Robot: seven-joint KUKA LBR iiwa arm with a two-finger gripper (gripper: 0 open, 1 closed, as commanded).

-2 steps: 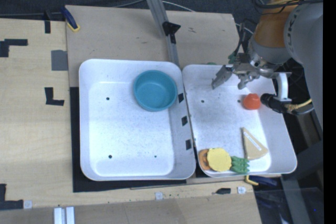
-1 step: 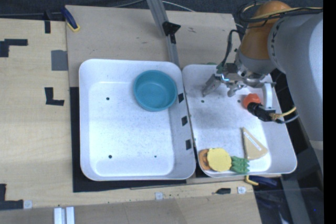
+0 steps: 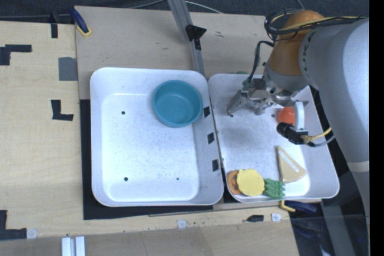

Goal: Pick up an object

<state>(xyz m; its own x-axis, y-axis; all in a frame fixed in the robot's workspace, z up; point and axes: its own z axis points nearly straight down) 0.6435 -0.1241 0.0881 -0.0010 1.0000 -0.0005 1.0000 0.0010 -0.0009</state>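
My gripper [image 3: 246, 107] hangs over the upper part of the right bin [image 3: 252, 141], its two fingers spread open with only bare bin floor between them. A small red-orange object [image 3: 287, 114] lies just right of the gripper, partly hidden by the wrist and a black cable fitting. Along the right bin's near edge lie a yellow round object [image 3: 249, 182] on an orange piece, a green object [image 3: 275, 188] and a tan wedge [image 3: 291, 168]. A blue bowl [image 3: 177, 103] sits in the upper right part of the left bin [image 3: 126, 153].
The grey arm with its orange band [image 3: 288, 54] covers the right bin's far right corner. A slanted metal pole [image 3: 180, 6] ends near the ridge between the bins. Black clips [image 3: 211, 137] sit on that ridge.
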